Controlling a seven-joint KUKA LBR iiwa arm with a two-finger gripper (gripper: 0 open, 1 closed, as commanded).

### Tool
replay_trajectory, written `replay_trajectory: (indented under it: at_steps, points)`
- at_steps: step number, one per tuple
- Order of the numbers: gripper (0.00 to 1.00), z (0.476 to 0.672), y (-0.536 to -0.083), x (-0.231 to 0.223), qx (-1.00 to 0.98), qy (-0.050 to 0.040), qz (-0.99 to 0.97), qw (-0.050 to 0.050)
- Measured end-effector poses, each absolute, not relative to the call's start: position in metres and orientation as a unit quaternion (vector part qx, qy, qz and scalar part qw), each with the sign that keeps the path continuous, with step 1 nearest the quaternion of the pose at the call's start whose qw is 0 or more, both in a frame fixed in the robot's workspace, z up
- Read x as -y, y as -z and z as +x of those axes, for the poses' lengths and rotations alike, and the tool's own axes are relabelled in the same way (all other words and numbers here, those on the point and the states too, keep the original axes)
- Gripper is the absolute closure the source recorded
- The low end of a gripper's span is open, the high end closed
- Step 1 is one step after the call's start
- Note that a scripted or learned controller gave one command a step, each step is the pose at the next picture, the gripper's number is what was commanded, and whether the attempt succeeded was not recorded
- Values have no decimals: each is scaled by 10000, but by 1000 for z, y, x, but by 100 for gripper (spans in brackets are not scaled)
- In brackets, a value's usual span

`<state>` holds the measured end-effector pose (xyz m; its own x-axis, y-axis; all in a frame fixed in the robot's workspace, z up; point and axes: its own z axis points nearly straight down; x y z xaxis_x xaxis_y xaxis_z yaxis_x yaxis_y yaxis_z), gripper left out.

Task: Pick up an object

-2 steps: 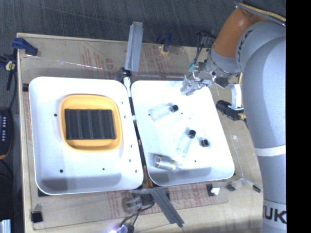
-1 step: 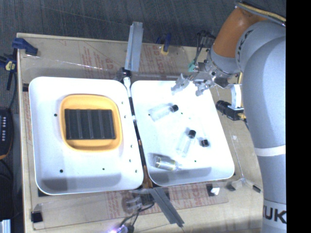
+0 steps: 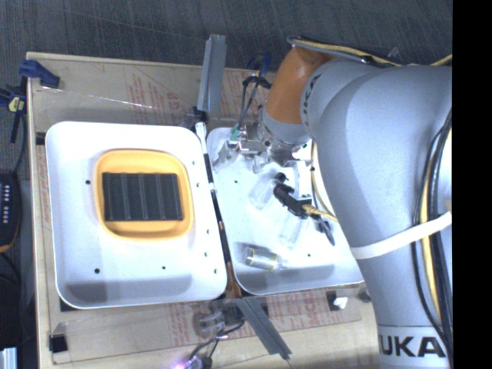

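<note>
Your gripper [image 3: 247, 146] hovers at the right white bin's [image 3: 323, 277] far edge, jaws' state unreadable; the small metallic cylinder [image 3: 261, 259] remains unpicked.

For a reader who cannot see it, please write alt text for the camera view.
A grey robot arm with an orange band reaches from the right over the right white bin, its pincer low at the bin's far end. A small metallic cylinder lies near the front of that bin; the left white bin holds a yellow-rimmed tray with a dark grille.
</note>
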<state>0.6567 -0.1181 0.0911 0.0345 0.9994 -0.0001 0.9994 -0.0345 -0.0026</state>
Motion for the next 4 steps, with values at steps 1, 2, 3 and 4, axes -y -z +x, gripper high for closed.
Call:
replay_trajectory:
  at_steps: [1,2,3,4]
  points:
    - [0,657,-93,208,6797,0,-7335,3]
    - [0,657,-91,165,7040,-10,-7102,22]
    - [0,625,-94,164,7182,-8,-6958,15]
    - [0,600,-91,121,7374,-11,-6755,16]
